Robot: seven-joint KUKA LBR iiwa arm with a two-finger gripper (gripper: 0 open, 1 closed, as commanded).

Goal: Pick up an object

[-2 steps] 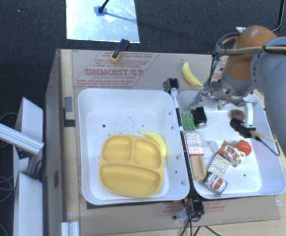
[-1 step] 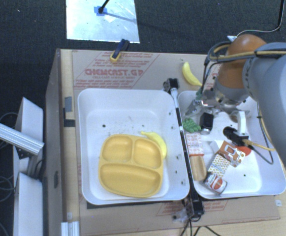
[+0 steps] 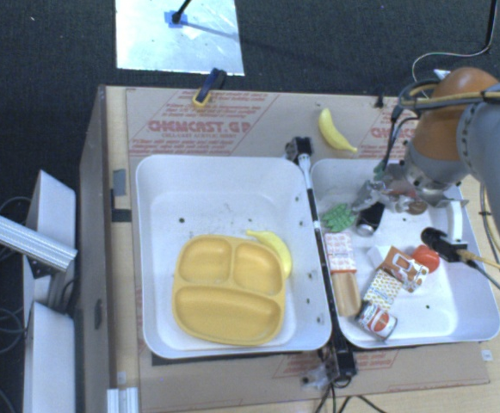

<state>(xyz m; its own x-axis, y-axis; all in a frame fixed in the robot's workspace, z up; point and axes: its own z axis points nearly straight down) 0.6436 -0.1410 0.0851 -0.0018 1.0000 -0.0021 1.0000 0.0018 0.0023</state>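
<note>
camera view | end effector (image 3: 379, 198) low in right bin (image 3: 482, 317) | grip state unclear

A green packet (image 3: 338, 217) and a dark can (image 3: 369, 219) are lying near the right bin's (image 3: 482, 317) upper left. A red-topped can (image 3: 376, 320), a patterned box (image 3: 404, 268) and a long carton (image 3: 342, 274) are resting lower down.

Arm (image 3: 490, 132): reaching in from the right edge, its grey link angling down and leftward.
Wrist band (image 3: 443, 114): showing orange, sitting just above the tool.
End effector (image 3: 379, 198): pointing down and to the left, hanging low.
</note>
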